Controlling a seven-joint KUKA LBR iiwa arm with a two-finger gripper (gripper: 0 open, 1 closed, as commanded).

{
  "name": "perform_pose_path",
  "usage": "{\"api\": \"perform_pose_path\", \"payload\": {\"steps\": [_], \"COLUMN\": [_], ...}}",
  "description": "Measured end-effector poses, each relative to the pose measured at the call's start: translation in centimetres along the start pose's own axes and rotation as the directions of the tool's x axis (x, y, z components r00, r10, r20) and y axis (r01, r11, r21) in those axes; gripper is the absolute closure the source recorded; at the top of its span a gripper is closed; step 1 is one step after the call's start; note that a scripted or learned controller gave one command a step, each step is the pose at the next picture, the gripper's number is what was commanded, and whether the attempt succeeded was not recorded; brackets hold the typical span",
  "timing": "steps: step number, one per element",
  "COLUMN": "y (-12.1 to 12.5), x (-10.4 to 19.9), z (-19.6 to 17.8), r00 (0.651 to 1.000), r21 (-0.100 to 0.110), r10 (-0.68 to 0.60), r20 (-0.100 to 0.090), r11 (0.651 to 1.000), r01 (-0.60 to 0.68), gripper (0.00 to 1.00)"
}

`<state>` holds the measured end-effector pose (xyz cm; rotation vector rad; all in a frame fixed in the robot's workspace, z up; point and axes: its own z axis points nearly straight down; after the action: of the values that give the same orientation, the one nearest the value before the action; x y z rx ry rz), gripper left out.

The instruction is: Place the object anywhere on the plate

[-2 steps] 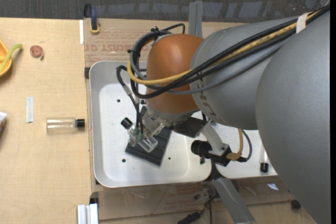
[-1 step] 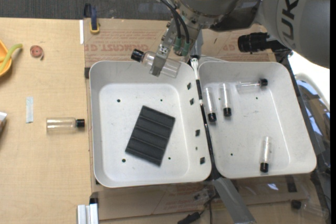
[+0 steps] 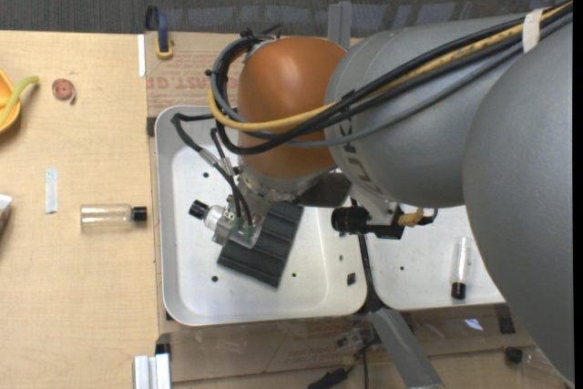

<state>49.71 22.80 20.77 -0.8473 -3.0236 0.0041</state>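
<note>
two white bins (image 3: 182, 305) sit mid-frame; the gripper (image 3: 246, 237) hangs low in the left one. i cannot tell how it is set, what the object is, or where the plate lies. best lift straight, slowly, before carrying.

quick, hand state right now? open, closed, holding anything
hand: low over the left bin; cannot be told whether it is open, closed or holding anything, since the arm's orange band and wrist cover it from above.
</note>
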Motion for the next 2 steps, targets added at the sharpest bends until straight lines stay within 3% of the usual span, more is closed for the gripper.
{"api": "perform_pose_path", "payload": {"steps": [1,2], "y": [-1.1,-0.7], "x": [1.7,1.9], "z": [8.2,11.4], "r00": [0.995,0.958], "r21": [0.001,-0.006], "r10": [-0.100,0.288], "r20": [-0.002,-0.004], "r11": [0.995,0.958], "r01": [0.100,-0.288], "gripper": [1.00,1.00]}}
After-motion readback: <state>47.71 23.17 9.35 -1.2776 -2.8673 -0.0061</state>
